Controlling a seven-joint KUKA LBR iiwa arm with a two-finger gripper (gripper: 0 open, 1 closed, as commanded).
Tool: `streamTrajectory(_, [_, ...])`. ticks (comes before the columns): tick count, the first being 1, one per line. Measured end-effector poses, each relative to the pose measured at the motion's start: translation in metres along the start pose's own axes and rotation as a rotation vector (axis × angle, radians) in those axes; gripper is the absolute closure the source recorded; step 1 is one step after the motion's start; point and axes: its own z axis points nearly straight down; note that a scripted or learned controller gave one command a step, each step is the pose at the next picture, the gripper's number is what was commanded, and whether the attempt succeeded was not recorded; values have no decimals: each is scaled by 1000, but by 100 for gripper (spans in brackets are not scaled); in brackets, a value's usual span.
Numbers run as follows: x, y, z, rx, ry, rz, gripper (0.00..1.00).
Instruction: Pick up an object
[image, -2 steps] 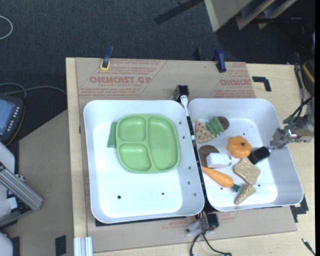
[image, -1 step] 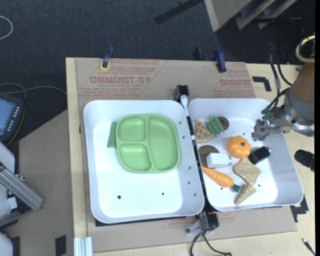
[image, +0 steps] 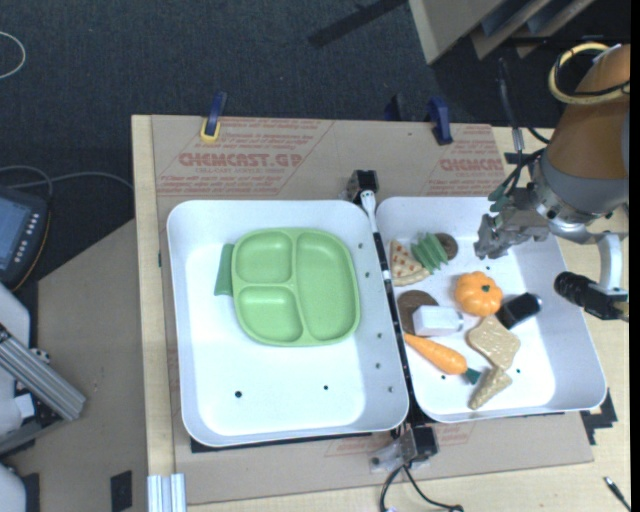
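The right bin (image: 570, 330) holds several toy foods: an orange pumpkin (image: 477, 293), a carrot (image: 437, 352), a tan cracker (image: 494, 342), a waffle wedge (image: 405, 262), a green leafy piece (image: 432, 250), a brown cookie (image: 415, 298), a white block (image: 437, 320), a black block (image: 518, 310) and a pale wedge (image: 490, 388). My gripper (image: 493, 240) hangs over the back of this bin, right of the green piece and above-right of the pumpkin. Nothing is visibly held in it.
The left bin (image: 200, 330) carries a green divided plate (image: 296, 284). Both bins sit on a cardboard sheet (image: 300, 150) held by clamps at its back edge. The arm's grey and orange body (image: 590, 150) rises at the right. Cables and dark floor lie beyond the bench.
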Motion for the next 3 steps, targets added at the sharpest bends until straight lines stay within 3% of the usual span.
streamTrajectory(1, [43, 10, 1, 2, 0, 0, 100])
streamTrajectory(3, [32, 10, 2, 6, 0, 7, 100])
